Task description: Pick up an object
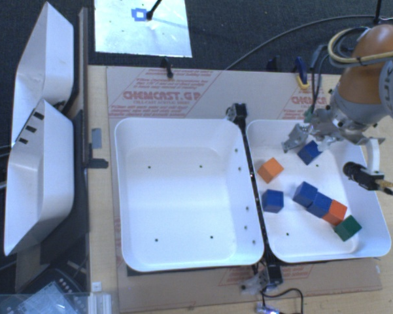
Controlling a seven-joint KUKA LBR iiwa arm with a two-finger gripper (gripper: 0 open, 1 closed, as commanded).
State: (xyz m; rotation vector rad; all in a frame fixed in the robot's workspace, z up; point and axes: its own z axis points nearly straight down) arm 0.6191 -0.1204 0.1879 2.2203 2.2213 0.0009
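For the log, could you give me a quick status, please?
Gripper low over right bin. Blue cube just beneath it, grasp unconfirmed. Orange cube nearby, apart.

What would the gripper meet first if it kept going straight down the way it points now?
Probably the blue cube just beneath the gripper in the right bin; depth is hard to judge from this slanted view.

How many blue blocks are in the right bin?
4: one by the gripper at, one mid-bin, two touching. The arm may hide others.

Grey arm [369, 100], orange band [379, 44]
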